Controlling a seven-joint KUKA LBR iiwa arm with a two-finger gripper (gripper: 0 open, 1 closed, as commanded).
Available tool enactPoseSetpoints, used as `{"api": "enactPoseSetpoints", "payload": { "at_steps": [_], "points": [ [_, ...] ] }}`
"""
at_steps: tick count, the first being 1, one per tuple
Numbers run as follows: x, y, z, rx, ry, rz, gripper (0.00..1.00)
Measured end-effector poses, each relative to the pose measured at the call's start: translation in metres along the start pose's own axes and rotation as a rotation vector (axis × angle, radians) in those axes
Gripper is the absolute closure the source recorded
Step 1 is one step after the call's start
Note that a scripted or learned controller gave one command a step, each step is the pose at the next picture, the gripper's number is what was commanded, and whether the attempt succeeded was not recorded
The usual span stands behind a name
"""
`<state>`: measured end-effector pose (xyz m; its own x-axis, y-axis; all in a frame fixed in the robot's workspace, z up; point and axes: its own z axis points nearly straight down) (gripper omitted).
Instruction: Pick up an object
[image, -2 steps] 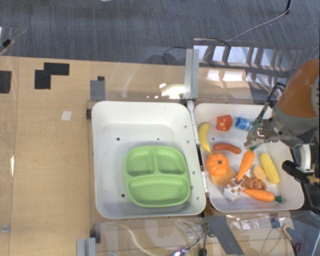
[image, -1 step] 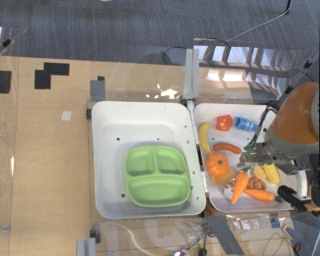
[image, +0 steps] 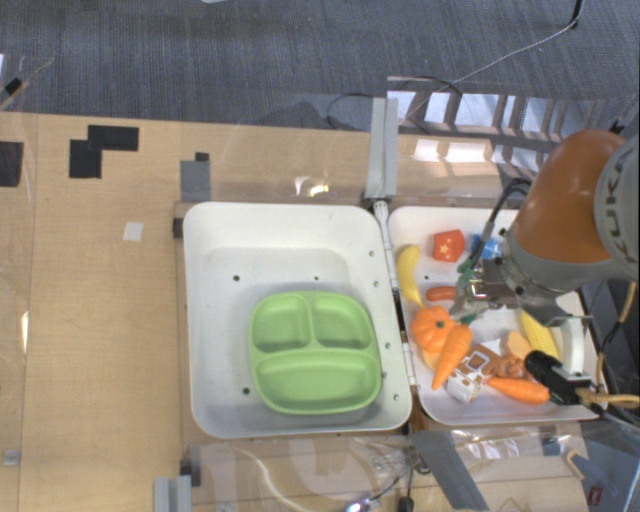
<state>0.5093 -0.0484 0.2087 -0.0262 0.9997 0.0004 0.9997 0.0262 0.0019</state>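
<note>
One fixed camera, high above the desk (image: 90, 330), looking down at a slant. Both white bins (image: 215, 260) in frame, floor along top. Arm (image: 570, 215) enters from right.

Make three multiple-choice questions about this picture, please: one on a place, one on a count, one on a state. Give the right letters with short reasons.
1. Where is the light green plastic divided plate?
A. In the left white bin
B. In the right white bin
C. On the wooden bench outside the bins

2. How many compartments does this plate have?
A. Two
B. Three
C. Five

3. How does the yellow toy banana lie?
A. On the green plate
B. Hanging from the claw
C. In the right white bin, near the wall shared with the left white bin

Answers:
1. A: the plate rests on the floor of the left bin.
2. B: two small sections at the top and one long section below.
3. C: the banana lies at the right bin's left side, apart from the claw beside it.
</note>
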Motion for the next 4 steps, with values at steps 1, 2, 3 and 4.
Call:
{"api": "enactPoseSetpoints", "payload": {
  "at_steps": [1, 2, 3, 4],
  "points": [
    [0.0, 0.0, 0.0, 0.0, 0.0, 0.001, 0.0],
    [-0.028, 0.031, 0.025, 0.001, 0.0, -0.177, 0.0],
    [-0.041, 0.022, 0.112, -0.001, 0.0, -0.328, 0.0],
    [-0.041, 0.022, 0.112, 0.0, 0.0, -0.328, 0.0]
  ]
}}
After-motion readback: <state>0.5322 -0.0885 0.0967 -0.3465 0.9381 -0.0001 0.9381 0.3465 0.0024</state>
